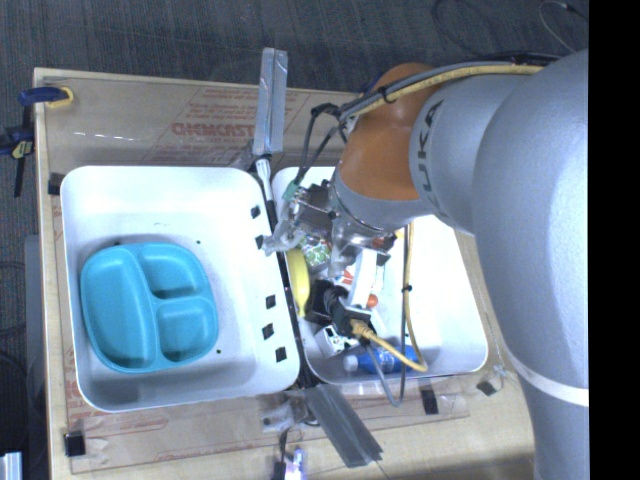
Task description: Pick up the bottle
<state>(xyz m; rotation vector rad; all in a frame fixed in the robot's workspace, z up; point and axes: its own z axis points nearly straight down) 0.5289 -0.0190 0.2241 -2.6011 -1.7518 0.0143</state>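
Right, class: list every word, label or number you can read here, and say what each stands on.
Red print on the bench board: too blurred to read.
Dark letters on the grey arm: partly seen, not readable.
Labels on items in the right bin: too small.

From my seat, the arm [480, 158] covers much of the right bin [455, 298] and runs off the picture's right edge. Beneath the wrist, the cluttered items [345, 288] are partly hidden; I cannot identify them.
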